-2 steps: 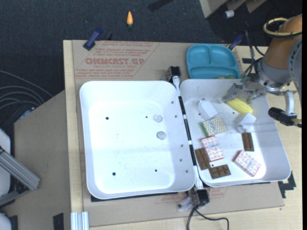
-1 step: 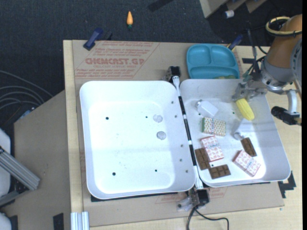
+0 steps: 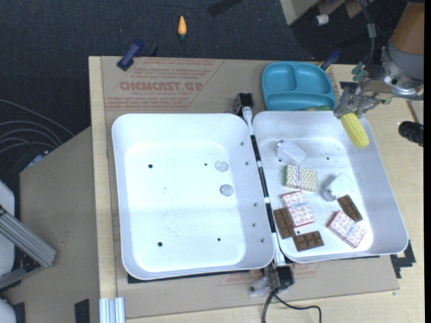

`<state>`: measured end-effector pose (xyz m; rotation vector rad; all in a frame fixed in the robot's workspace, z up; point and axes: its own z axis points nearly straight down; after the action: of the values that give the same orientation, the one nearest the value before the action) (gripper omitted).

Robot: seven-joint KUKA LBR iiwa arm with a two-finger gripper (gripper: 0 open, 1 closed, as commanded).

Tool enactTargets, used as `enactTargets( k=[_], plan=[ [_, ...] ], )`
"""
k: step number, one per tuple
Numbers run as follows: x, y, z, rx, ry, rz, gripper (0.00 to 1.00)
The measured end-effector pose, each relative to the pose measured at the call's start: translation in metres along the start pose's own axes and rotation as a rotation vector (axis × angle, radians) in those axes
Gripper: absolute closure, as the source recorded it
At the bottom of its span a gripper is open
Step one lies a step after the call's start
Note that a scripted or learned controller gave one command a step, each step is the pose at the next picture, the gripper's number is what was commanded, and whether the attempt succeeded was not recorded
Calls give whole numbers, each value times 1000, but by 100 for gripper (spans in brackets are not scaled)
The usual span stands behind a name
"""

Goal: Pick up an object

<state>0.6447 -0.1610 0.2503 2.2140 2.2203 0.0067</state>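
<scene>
My gripper (image 3: 352, 110) hangs over the back right corner of the right bin (image 3: 387, 200). A yellow corn cob (image 3: 356, 129) slants down from between its fingers, and the fingers are shut on the cob's upper end. The cob overlaps the bin's rim as if lifted off the floor. Lower in the same bin lie a white block (image 3: 291, 153), a green patterned pack (image 3: 300, 177), a small grey piece (image 3: 328, 191), two pink packs (image 3: 297, 208) (image 3: 347, 229) and three brown chocolate bars (image 3: 283, 222) (image 3: 308, 241) (image 3: 349, 207).
The left bin (image 3: 135, 200) holds two small grey discs (image 3: 221, 166) (image 3: 226, 190). A blue divided tray (image 3: 298, 86) sits on the bench behind the right bin, just left of the gripper. A blue clamp (image 3: 130, 54) is at the bench's back left corner.
</scene>
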Motion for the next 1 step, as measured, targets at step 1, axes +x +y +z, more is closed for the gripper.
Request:
enactTargets(
  k=[1],
  plan=[
    [62,-14,15,9,3,1,100]
  ],
)
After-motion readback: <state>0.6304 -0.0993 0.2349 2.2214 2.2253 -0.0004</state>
